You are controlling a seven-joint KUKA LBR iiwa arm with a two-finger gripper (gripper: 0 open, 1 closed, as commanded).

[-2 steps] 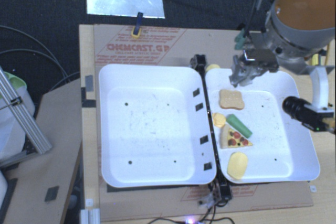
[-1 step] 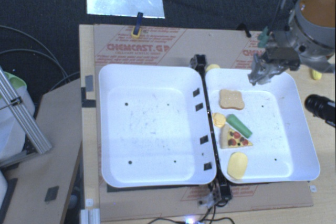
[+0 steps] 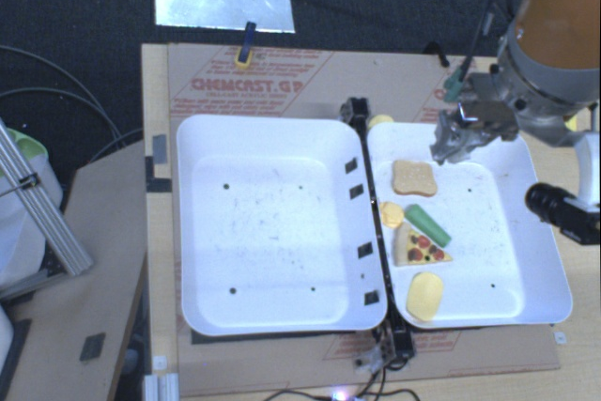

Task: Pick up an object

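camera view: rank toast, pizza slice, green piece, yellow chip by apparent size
1. Pizza slice
2-3. Toast and yellow chip: look alike, no ranking.
4. Green piece

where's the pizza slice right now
The pizza slice lies in the right bin, near its left wall, just under the green piece and above the pale yellow piece.

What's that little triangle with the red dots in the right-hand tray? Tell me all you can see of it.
It looks like a toy pizza slice: a flat yellow-orange triangle dotted with red and dark toppings, probably plastic. It lies flat on the floor of the right bin, near the inner wall. A green stick rests across its upper edge, and a pale yellow piece sits just below it. The gripper is well above it, not touching.
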